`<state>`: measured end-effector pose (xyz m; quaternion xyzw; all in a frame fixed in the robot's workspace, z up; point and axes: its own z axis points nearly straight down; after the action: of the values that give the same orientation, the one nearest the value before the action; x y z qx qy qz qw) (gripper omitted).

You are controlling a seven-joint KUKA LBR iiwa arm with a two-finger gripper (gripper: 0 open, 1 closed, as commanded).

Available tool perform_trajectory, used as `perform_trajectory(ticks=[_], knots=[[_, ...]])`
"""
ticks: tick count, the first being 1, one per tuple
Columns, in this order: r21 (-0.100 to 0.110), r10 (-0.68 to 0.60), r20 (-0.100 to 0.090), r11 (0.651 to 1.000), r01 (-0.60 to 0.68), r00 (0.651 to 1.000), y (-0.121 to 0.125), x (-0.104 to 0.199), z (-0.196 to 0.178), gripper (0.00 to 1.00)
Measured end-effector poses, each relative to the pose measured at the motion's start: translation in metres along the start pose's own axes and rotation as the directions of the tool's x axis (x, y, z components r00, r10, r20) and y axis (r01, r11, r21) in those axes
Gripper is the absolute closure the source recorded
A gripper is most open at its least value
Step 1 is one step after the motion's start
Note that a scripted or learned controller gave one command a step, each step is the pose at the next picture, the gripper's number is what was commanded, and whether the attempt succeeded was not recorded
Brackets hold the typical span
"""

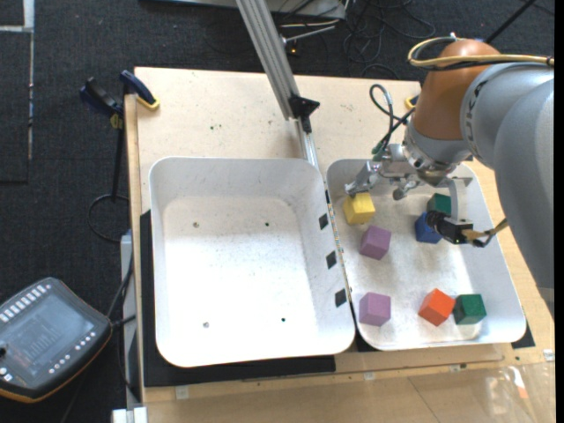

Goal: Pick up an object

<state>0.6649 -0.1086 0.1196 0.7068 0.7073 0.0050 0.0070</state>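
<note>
Pincer [381,181] low in the far part of the right bin [502,300], just beside the yellow cube [359,209]; opening not readable under the wrist, so impossible to tell if wide or narrow. Nothing visibly held.

Yellow cube near the bin's left wall, close to the far corner; one purple cube [375,241] just in front of it, blue cube [427,228] and a green one [439,204] to the right, under the arm.

Probably best to centre over the yellow cube first, then descend straight. Better to keep clear of the bin wall and the purple neighbour. Advisable to close only when the cube sits between both sides, then lift slowly.
</note>
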Motion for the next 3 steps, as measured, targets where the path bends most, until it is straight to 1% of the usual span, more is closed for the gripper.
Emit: perform_trajectory(ticks=[1,2,3], knots=[[-0.004,0.001,0.0,1.0,-0.001,1.0,0.001,0.0,-0.011,1.0],[0.011,0.001,-0.001,1.0,-0.001,1.0,0.004,-0.007,-0.057,1.0],[0.011,-0.001,-0.002,1.0,0.001,1.0,0.006,-0.007,-0.094,1.0]])
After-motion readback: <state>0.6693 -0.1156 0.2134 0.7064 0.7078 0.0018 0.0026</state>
